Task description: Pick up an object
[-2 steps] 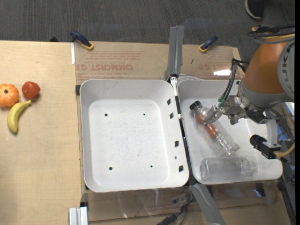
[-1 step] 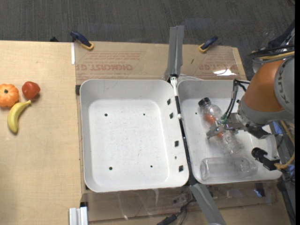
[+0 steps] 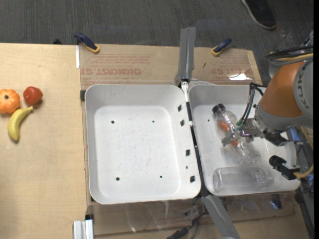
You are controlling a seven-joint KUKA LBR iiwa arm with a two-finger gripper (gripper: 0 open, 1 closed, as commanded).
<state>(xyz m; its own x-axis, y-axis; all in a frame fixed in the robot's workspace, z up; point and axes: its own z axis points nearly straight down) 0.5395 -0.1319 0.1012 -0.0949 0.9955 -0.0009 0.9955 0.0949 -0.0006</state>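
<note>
**Arm over right bin, hand down at the clear bottle**

Table (image 3: 40, 183): light wood surface, with a brown cardboard sheet (image 3: 149, 66) under the bins, clipped at its far edge by two blue-and-yellow clamps (image 3: 87, 42).

Left bin (image 3: 94, 148): white, shallow, its floor showing a few small dark holes.

Right bin (image 3: 202, 113): white, touching the left bin along the centre seam. Holds two transparent items.

Arm (image 3: 286, 96): grey with the orange band, reaching in from the right, positioned over the right bin's right half.

Clear plastic container (image 3: 244, 178): lying on its side along the near wall of the right bin.

Clear plastic bottle (image 3: 224, 117): lying tilted in the middle of the right bin, cap end toward the far-left, with an orange patch partway down its body.

Hand (image 3: 238, 136): low in the right bin, right at the bottle's lower body. Cannot tell whether it is apart, together or clamped on the bottle; the transparent plastic and metal parts blur together there.

On the table's left: an orange (image 3: 8, 101), a red apple (image 3: 33, 95) and a banana (image 3: 16, 123), grouped closely, well apart from the bins.
</note>
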